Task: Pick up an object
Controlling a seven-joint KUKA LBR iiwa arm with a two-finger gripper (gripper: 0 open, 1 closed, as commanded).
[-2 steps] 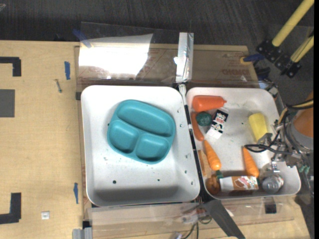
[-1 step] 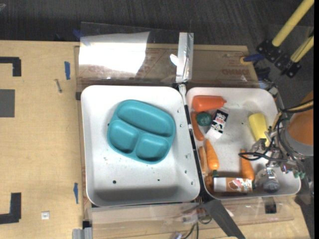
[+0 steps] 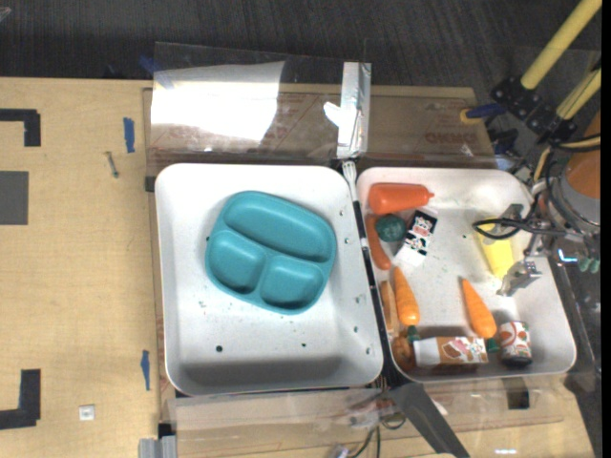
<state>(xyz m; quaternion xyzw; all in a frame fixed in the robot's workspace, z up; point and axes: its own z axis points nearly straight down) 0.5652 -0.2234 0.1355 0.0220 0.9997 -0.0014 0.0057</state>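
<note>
The hand (image 3: 520,277) hung low at the 3 o'clock side of the right bin (image 3: 558,356), just beside a yellow block (image 3: 497,255) and an orange carrot (image 3: 477,306), and I could not tell how wide it was open or whether it held anything. It could go wrong here: the toys lay close together, so the hand might bump one away or close on nothing. The arm (image 3: 582,198) was cut off at the edge, and the small toy (image 3: 516,342) at 5 o'clock was hard to make out.

Orange-banded grey arm (image 3: 580,189), black cable (image 3: 496,223)
</note>
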